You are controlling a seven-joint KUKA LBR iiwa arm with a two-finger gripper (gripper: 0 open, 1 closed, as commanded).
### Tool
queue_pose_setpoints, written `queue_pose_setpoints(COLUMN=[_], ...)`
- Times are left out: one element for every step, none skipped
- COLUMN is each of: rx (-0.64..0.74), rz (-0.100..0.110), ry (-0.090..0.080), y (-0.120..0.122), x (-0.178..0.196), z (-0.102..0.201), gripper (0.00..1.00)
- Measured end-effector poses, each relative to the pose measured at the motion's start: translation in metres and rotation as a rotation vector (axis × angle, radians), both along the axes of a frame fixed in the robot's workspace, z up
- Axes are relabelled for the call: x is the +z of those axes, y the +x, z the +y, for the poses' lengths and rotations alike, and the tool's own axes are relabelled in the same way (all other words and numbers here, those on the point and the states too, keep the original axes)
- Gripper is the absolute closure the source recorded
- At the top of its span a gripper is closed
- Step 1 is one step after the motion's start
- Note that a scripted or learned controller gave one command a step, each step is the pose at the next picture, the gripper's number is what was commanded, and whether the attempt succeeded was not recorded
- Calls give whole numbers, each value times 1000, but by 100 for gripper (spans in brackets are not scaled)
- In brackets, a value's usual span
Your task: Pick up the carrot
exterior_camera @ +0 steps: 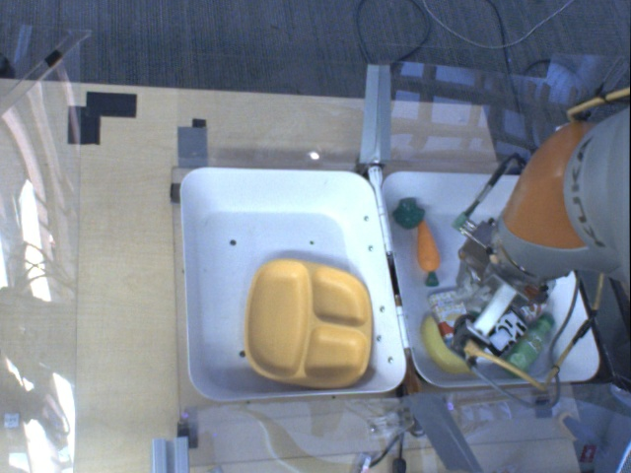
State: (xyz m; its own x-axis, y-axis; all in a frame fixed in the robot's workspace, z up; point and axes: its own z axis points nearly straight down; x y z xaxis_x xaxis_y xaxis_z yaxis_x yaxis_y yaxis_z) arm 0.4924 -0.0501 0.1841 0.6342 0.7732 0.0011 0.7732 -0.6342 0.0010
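The end effector (471, 315) hovers beside the carrot (427, 248), over a banana (441, 347).

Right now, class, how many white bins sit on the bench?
2. The left bin holds a yellow tray; the right bin holds the carrot, with the arm over it.

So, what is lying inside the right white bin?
The right bin holds the carrot, a dark green piece, a banana and a green bottle. The arm covers the rest.

Orange carrot (427, 249), yellow tray (308, 321)
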Motion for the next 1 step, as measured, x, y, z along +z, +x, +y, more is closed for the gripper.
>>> queue_pose_setpoints(rx=[6], rz=[-2], ry=[0], y=[1], x=[10], z=[1], gripper=[100])
